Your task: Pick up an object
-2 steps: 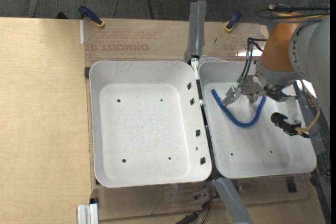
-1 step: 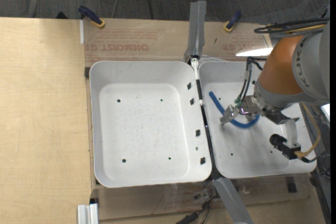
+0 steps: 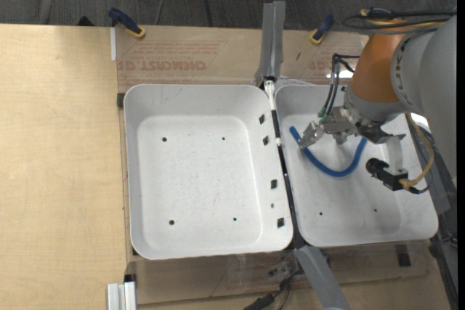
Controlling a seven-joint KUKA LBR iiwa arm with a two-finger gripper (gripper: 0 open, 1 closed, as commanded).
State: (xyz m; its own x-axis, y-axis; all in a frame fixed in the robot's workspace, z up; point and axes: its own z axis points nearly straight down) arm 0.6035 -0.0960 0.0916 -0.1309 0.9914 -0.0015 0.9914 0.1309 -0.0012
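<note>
- Camera view: your target is the blue tube. It lies on the floor of the right bin, in the half nearer the left bin.
- The tube is bent into a U. One end points toward the divider between the bins, the bend sags toward the front rim, and the other end rises under the wrist.
- The gripper hangs over the open side of that U, right by the left leg. The tube is to the gripper's front and left in this view. Whether they touch is not clear.
- The left leg runs on a slant, from the divider side down to the bend. I'd judge a pinch across that leg needs the pincer turned square to the slant.
- You cannot tell whether the pincer is spread or pressed together, and nothing shows pinched in it.
- The bin floor is flat, white and smooth. The tube has bare floor around it, but its left end lies near the divider wall, so room is tighter there.
</note>
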